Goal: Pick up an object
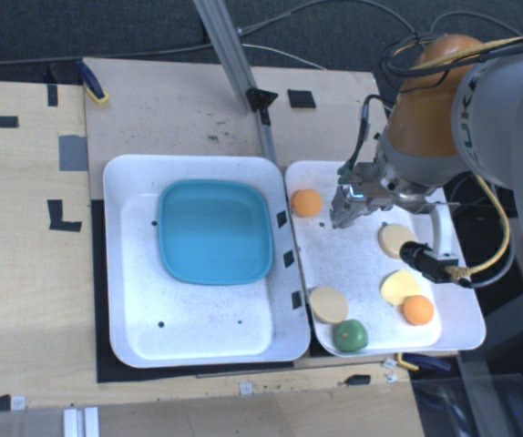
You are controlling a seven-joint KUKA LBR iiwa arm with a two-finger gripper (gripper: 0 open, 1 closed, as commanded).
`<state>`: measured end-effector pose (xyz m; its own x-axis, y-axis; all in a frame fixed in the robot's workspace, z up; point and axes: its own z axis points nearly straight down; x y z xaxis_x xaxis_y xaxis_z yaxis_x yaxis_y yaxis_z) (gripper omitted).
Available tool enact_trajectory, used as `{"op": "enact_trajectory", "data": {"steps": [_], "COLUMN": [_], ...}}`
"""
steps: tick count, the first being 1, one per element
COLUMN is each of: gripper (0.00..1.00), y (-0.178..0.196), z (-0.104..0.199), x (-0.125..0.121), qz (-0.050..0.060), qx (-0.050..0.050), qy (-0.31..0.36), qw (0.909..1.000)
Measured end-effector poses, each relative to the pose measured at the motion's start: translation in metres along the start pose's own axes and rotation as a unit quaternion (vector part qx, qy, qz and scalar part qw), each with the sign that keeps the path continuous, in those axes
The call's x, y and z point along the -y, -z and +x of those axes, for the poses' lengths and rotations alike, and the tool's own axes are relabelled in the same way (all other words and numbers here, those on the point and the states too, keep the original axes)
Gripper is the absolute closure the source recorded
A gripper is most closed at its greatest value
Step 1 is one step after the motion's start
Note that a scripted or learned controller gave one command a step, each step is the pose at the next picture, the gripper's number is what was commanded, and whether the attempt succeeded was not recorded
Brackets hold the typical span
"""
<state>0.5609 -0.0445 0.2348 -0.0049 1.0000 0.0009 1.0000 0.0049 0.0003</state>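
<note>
I'm hovering the pincer (342, 215) in the right bin (362, 262), just right of the orange ball (306, 202); can't tell its state, nothing is showing in it. I'm thinking: shift left, centre over the ball, descend straight, clearing the bin wall.

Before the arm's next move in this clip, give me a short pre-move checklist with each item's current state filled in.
1. Something between the fingers of the hand: cannot tell.
2. Pickable target near the hand: ok, an orange ball lies just to its left in the right bin.
3. Ball free of neighbours: ok, nothing touches it, though it sits near the bin wall.
4. Other candidates available: ok, beige disc, green ball, yellow piece.
5. Left bin contents: ok, blue plate lies flat.
</note>
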Motion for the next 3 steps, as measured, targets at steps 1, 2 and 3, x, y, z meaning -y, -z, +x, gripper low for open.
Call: {"op": "enact_trajectory", "data": {"steps": [1, 2, 3], "gripper": [1.00, 1.00, 1.00], "y": [0.003, 0.000, -0.002], "z": [0.043, 0.101, 0.138], "x": [-0.032, -0.053, -0.082], "qz": [0.000, 0.001, 0.000], "qx": [0.000, 0.000, 0.000], "qy": [0.000, 0.000, -0.001], "qw": [1.0000, 1.0000, 1.0000]}}
